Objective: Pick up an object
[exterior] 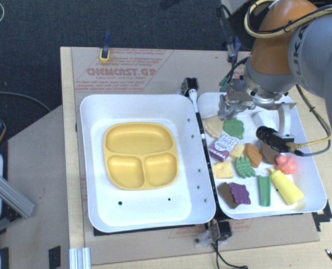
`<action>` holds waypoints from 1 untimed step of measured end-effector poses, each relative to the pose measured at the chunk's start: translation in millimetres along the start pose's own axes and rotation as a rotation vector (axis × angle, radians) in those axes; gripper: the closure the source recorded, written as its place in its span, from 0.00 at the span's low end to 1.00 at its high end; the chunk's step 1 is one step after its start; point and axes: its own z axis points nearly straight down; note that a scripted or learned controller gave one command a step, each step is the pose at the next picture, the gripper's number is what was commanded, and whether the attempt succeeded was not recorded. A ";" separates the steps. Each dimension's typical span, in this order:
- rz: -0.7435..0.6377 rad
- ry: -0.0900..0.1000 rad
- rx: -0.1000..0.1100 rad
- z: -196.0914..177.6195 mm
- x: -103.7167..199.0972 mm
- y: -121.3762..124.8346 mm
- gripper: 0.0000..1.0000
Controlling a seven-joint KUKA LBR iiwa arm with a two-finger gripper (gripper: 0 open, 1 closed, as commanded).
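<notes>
My gripper (229, 110) hangs low over the back of the right bin (314, 175), just above a green leafy toy (234, 128) and a tan round piece (211, 128). Nothing shows between its fingers. Toy foods crowd the right bin: a purple-and-white packet (224, 144), a pale yellow block (222, 170), a green ridged piece (244, 166), an orange-brown piece (253, 154), a pink lump (286, 163), a yellow bottle shape (286, 186), a green stick (264, 190), a purple piece (240, 193) and a brown piece (226, 193).
The left bin (93, 150) holds a yellow three-compartment plate (140, 154). A black clamp (188, 85) sits at the back of the divider between the bins. The grey arm with its orange band (281, 15) reaches in from the upper right.
</notes>
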 end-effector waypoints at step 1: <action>0.001 0.001 0.000 -11.2 24.1 22.5 1.00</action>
